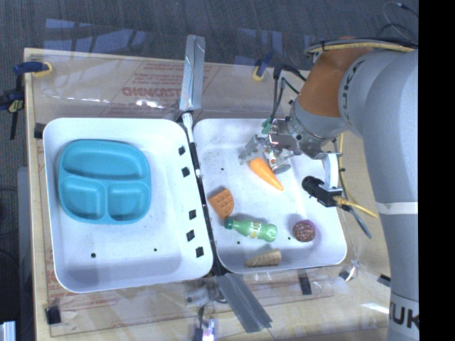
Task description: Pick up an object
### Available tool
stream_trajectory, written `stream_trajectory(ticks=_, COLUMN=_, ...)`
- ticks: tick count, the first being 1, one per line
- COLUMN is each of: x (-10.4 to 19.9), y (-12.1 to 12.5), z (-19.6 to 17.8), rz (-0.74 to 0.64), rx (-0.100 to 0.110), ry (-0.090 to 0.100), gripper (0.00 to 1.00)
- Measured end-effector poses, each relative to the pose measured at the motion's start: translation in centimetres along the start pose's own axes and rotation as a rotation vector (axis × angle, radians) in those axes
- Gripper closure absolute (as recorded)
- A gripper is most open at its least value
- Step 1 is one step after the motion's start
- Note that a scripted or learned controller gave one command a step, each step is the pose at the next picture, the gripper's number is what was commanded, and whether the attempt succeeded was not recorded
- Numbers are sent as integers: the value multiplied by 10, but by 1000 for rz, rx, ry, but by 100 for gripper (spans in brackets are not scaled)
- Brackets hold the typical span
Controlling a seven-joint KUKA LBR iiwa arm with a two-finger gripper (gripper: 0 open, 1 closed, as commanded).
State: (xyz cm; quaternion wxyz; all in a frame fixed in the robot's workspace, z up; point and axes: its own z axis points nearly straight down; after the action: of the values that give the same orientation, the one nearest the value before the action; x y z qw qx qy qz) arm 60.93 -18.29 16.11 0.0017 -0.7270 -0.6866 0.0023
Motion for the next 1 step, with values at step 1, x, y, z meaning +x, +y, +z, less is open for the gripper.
stream_trajectory(ticks=1, x=-21, y=11, z=70, rz=-10, rx=-1, ry=0, gripper=0)
